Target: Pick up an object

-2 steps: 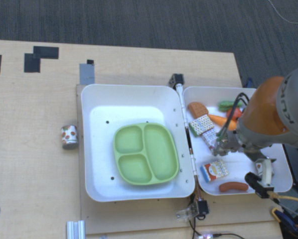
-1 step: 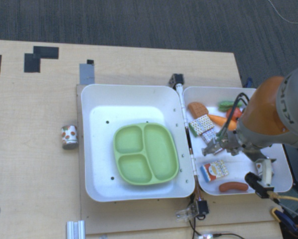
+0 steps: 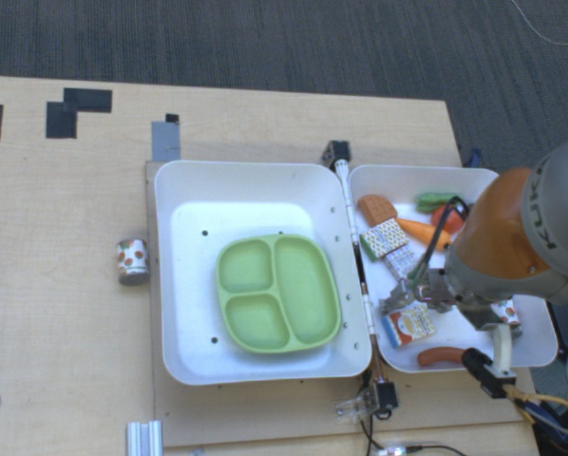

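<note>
green divided plate (image 3: 278, 294) in left bin (image 3: 184, 283); arm (image 3: 512, 236) over right bin (image 3: 540, 345).

Small toy foods — carrot (image 3: 419, 228), waffle (image 3: 386, 238), sausage (image 3: 441, 356), carton (image 3: 412, 325) — lie scattered in the right bin (image 3: 540, 350).

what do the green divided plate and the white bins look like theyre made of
The green divided plate looks like moulded plastic: one even pale green, rounded compartment walls, a soft sheen. The left bin and right bin look like thin formed plastic too, smooth glossy white with rounded corners and rolled rims, though coated metal can't be ruled out from this view.
</note>
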